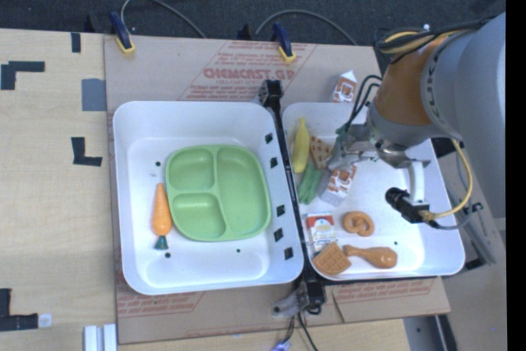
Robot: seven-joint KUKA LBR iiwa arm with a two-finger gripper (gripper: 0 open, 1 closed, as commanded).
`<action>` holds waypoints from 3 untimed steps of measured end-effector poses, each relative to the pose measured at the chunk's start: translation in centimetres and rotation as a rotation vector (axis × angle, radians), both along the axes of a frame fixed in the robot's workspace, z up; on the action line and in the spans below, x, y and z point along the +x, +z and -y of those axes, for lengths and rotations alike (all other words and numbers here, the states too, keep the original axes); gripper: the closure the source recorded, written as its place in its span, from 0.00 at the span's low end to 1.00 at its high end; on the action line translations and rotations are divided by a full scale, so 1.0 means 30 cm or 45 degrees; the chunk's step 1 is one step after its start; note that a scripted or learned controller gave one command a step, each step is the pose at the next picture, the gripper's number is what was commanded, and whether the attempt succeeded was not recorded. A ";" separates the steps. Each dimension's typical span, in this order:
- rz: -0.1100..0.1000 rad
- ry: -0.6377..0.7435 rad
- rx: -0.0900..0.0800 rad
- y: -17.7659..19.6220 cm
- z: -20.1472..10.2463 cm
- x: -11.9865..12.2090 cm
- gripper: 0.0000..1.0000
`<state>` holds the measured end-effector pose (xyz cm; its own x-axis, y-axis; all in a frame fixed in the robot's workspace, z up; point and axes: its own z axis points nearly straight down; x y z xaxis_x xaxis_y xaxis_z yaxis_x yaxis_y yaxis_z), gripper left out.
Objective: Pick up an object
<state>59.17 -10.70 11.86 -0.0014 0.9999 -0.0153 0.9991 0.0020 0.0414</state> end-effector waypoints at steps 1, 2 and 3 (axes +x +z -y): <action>0.001 0.001 0.000 0.000 -0.001 0.001 0.00; -0.003 0.002 0.000 -0.038 0.093 0.038 0.00; -0.051 -0.002 0.017 -0.092 0.040 0.084 0.00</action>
<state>61.70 -11.92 9.10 0.0000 1.0000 -0.0022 1.0000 0.0000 0.0012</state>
